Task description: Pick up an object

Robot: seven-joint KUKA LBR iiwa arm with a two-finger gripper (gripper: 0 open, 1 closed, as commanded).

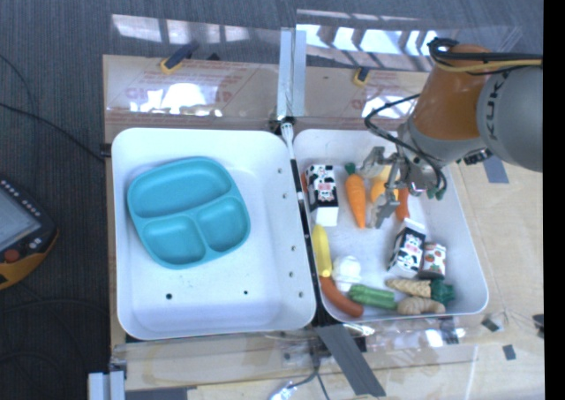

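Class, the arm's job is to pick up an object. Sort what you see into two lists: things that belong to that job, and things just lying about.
Belongs to the job:
gripper
carrot
milk carton
green pepper
right bin

Just lying about:
blue tray
left bin
black device

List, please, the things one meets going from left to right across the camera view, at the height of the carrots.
Blue divided plate → left bin → milk carton with cow print → orange carrot → gripper → right bin.
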